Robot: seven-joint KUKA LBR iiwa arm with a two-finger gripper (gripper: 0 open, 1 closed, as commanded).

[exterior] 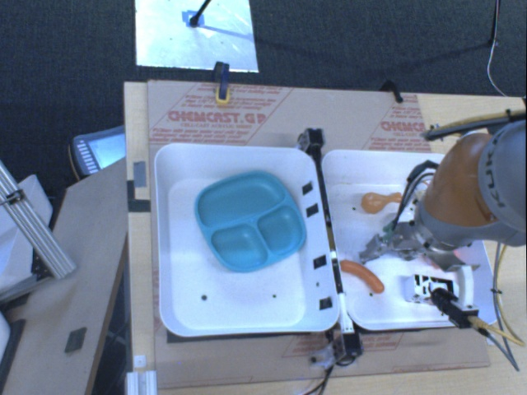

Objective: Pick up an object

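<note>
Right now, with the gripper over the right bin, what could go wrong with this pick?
1. The gripper sits beside the orange sausage rather than over it, so a grasp here may miss it or only nudge it.
2. The sausage lies near the left wall of the right bin; a push could wedge it there.
3. The orange pear-shaped piece lies close to the wrist and could get knocked.

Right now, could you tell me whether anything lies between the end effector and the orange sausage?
Nothing visible does. The end effector is beside the orange sausage in the right bin, bare white floor between them; the pale orange piece lies farther back.
</note>
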